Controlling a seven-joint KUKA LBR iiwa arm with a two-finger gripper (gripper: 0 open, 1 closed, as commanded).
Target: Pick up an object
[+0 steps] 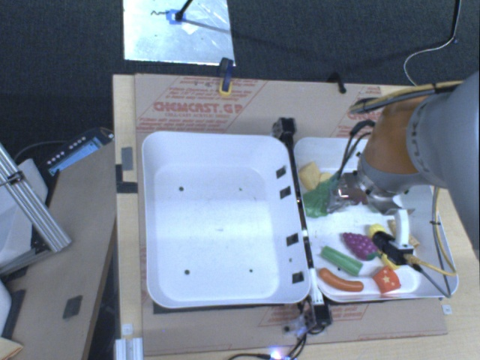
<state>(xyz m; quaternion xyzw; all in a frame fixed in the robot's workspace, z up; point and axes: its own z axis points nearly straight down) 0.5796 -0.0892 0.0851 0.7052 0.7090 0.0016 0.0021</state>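
The right bin holds several toy foods. A green leafy piece lies near its left wall, with a yellow piece just behind it. Toward the front lie a purple grape bunch, a green cucumber-like stick, an orange-red sausage and a red piece. My gripper is low in this bin, right beside the green leafy piece on its right edge. The wrist hides whatever lies beneath it. I cannot see whether the gripper touches the green piece.
The left bin stands beside the right one, with a row of black clips along the shared wall. The arm covers the back right part of the right bin. A brown board lies under both bins.
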